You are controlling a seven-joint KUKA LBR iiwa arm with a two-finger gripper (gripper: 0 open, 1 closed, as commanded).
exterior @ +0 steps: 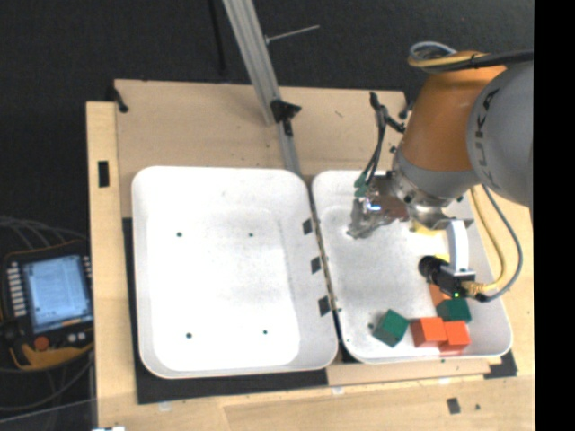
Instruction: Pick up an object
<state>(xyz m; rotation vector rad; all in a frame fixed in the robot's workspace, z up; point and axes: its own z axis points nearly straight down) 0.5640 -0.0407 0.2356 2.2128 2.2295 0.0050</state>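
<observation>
My gripper (362, 223) hangs over the upper left part of the right bin (377, 268), with bare bin floor below it. No object shows between its fingers. A dark green block (390, 328) lies near the bin's front edge. Right of it sit orange blocks (439, 332) side by side. A smaller green block (455, 310) rests just above the orange ones. A yellow piece (429, 231) peeks out under the arm's wrist at the right.
The left bin (220, 272) lies beside the right one, joined by dark clips along the shared rim. A metal pole (260, 70) slants up behind the bins. A black cable fitting (438, 270) with white wrap hangs over the right bin's right side.
</observation>
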